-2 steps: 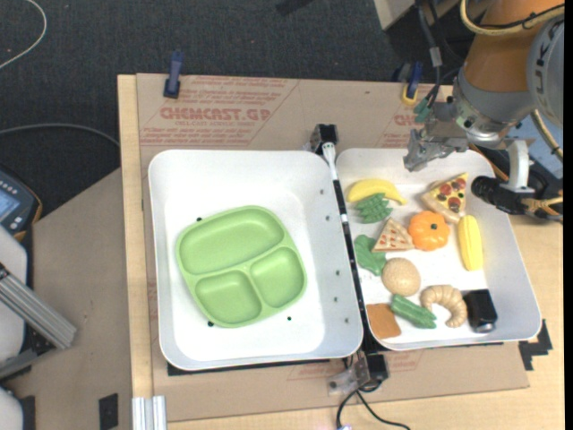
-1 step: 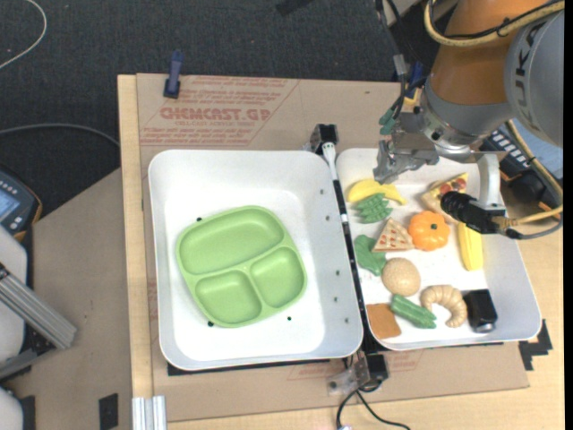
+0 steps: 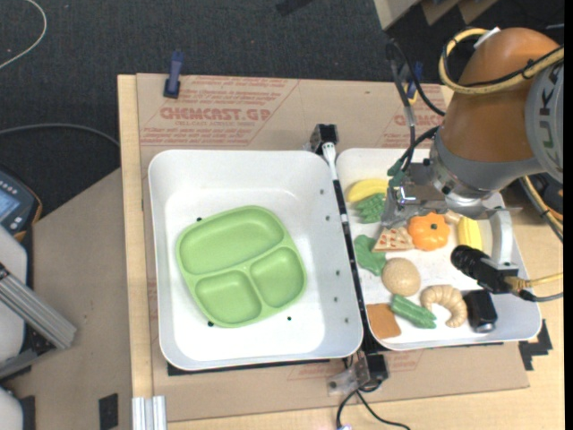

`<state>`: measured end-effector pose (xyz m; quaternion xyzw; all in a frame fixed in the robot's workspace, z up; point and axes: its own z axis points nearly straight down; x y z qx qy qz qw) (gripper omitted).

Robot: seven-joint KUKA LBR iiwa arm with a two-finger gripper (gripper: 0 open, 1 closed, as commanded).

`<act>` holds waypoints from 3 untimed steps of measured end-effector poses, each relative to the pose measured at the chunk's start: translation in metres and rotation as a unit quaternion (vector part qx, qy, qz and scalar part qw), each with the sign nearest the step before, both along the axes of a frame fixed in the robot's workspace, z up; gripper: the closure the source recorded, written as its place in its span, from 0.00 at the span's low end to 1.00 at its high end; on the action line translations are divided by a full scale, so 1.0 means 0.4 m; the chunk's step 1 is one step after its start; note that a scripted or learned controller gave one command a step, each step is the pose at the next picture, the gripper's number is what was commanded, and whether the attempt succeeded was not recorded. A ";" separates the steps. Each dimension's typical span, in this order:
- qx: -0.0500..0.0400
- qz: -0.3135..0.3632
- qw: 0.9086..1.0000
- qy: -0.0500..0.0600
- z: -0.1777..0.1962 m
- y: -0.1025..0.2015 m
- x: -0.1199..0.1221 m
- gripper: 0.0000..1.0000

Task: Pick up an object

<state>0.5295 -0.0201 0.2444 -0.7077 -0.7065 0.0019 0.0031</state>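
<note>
Bench (image 3: 233, 106) carries two shallow white bins side by side. The left bin (image 3: 179, 186) holds one green divided tray (image 3: 240, 264), set slightly askew, with bare white floor on every side of it. The right bin (image 3: 524, 325) is crowded with toy food. Taking the orange pumpkin (image 3: 430, 230) as reference: the pizza slice (image 3: 391, 239) lies just to its left, touching or nearly so; the banana (image 3: 365, 191) and a green leafy piece (image 3: 370, 208) lie up and to the left; a yellow corn piece (image 3: 468, 234) lies just to its right; the tan round potato (image 3: 401, 276) lies below and left; the croissant (image 3: 448, 303) lies below; a green pea pod (image 3: 413, 312) and an orange cracker (image 3: 382, 321) lie lower left, near the bin's front rim. Another green piece (image 3: 368, 254) sits against the rim shared with the left bin. Little free floor remains between items.

The gripper (image 3: 400, 200) hangs just up and left of the pumpkin, directly above the pizza slice's upper edge. Whether the jaws are apart or together cannot be told. The pizza slice points up, toward the gripper, its long axis running along its crust, roughly left to right.
</note>
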 end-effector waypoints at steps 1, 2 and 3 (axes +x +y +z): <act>0.000 0.003 1.000 -0.003 0.082 0.128 -0.090 1.00; -0.001 -0.002 1.000 0.002 -0.148 0.035 -0.063 1.00; 0.000 0.002 1.000 -0.007 0.058 0.086 -0.125 1.00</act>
